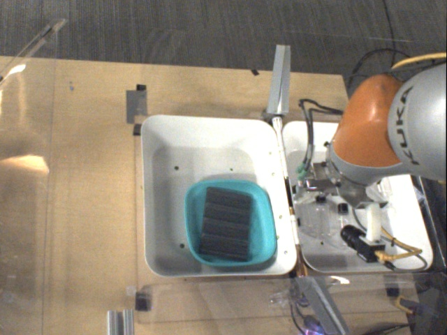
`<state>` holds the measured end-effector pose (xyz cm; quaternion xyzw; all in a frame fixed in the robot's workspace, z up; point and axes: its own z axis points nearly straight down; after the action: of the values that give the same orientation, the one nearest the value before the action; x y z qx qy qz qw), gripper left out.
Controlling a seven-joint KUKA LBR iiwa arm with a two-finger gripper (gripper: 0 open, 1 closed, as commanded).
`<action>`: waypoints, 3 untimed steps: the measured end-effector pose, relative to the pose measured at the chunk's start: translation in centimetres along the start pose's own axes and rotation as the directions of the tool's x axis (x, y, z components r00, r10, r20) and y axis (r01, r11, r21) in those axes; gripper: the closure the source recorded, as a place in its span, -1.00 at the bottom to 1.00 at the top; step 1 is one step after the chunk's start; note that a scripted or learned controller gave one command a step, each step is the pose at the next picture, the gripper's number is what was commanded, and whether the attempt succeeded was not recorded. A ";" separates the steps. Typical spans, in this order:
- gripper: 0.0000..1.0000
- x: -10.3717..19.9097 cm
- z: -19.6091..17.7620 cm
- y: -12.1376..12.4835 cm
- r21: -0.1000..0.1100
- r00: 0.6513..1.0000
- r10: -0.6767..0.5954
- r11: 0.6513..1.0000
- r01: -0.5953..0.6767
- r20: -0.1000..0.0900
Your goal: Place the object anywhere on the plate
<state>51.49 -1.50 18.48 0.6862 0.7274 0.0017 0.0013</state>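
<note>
A teal plate (264,218) lies in the left bin (164,187), toward its front right. A dark grey ridged block (225,223) rests flat on the plate, near its middle. My gripper (316,199) hangs over the left part of the right bin (412,253), just past the wall between the bins. It is apart from the plate and the block. The orange band and grey wrist cover much of it from above.
The raised rims where the two bins meet (288,201) run between the gripper and the plate. A grey metal post (279,82) stands behind the bins. Small black brackets (142,300) sit on the wooden bench around the left bin.
</note>
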 end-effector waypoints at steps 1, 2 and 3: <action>1.00 4.5 -2.2 2.0 -0.002 0.978 -0.210 0.978 0.210 0.000; -1.00 4.4 -2.2 2.0 -0.002 0.978 -0.209 0.978 0.209 0.000; 1.00 4.5 -3.3 2.2 -0.008 0.978 -0.210 0.978 0.210 0.001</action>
<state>53.39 3.11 21.79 0.6056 0.7957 0.0044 0.0043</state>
